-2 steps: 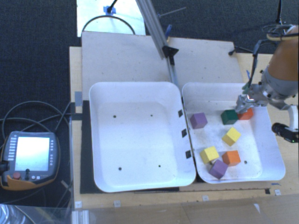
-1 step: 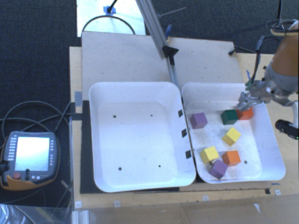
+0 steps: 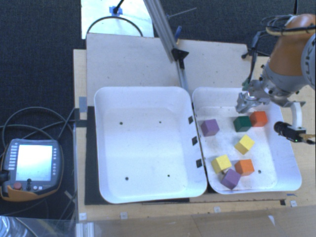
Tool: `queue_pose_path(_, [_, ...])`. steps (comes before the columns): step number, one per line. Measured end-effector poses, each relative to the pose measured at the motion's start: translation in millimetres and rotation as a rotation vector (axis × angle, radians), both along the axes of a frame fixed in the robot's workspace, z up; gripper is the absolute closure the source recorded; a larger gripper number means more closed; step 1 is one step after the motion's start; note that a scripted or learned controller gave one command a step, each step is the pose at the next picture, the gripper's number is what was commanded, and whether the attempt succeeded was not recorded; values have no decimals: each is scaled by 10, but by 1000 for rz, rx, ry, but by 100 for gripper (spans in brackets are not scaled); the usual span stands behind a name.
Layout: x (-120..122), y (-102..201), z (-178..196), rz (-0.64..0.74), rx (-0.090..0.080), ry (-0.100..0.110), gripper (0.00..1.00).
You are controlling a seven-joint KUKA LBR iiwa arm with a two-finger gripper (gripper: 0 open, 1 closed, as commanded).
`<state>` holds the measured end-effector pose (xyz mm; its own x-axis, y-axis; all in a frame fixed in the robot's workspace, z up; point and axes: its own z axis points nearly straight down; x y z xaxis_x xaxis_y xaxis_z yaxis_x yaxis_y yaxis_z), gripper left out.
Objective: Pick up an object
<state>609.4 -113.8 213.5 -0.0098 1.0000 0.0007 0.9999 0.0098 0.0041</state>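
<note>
**Q:** What did the figure show, and why were the parts laid out as they were?

**A:** Two shallow white bins sat side by side on the bench. The left bin (image 3: 143, 142) held no blocks; the right bin (image 3: 286, 174) held seven small blocks scattered loosely and mostly apart, a layout that probably gave a two-finger tool room to close on one at a time. The arm (image 3: 291, 53) reached in from the right, its orange band above the wrist, and carried the gripper (image 3: 245, 102) low over the far part of the right bin.

**Q:** Where did the candidate object lie relative to the tool?

**A:** The green block (image 3: 242, 124) lay just below the gripper in the view, near its tip, and touched or nearly touched an orange block (image 3: 258, 118) to its right. A purple block (image 3: 210, 127) lay to the left, near the bin's inner wall. Toward the near edge lay a yellow block (image 3: 245, 144), a second yellow block (image 3: 221, 163), a second orange block (image 3: 244, 167) and a second purple block (image 3: 230, 178); the last three were clustered close together.

**Q:** What was the state of the tool?

**A:** It could not be told; the metal end was too small and blurred to read. Nothing was seen held in it, so the pick was judged not yet made, with the green block the likeliest target
</note>
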Motion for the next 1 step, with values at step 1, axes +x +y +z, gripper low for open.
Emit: queue_pose_path(1, [-9,557,133,1,2,0,100])
